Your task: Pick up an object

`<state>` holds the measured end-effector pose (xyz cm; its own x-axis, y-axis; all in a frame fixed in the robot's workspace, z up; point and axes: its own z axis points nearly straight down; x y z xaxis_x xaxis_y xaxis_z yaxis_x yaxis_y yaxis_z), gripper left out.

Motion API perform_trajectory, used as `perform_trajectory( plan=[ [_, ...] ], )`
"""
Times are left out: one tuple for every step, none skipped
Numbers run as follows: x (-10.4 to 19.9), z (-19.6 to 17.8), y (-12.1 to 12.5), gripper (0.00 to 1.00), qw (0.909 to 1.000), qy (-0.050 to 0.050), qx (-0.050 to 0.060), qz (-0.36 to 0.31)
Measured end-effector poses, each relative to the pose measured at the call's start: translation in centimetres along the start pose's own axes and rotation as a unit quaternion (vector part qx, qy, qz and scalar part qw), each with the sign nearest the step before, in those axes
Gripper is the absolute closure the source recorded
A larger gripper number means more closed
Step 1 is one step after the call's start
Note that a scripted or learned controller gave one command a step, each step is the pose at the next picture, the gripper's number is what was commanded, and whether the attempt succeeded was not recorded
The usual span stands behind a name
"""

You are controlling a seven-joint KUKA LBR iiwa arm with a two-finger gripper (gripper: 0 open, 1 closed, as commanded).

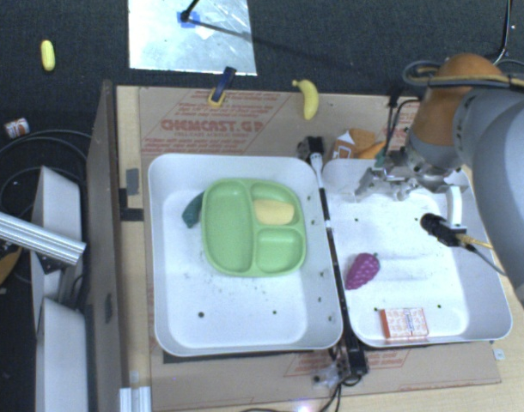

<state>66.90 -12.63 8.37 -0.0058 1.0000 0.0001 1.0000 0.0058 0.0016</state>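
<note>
Camera view: cardboard-topped bench bears 2 white bins above dark carpet; pincer state unclear.

Counter: brown board surface, printed red lettering. Two white bins rest directly on it, side by side, left bin and right bin. A yellow banana lies at the far edge.

arm: cut by right edge | dark green object: partly under tray
</note>
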Motion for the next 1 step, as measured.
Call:
perform_trajectory(
  plan=[
    [-3.21,-6.49,0.09,0.0,1.0,-0.001,-0.003,0.003]
  ],
)
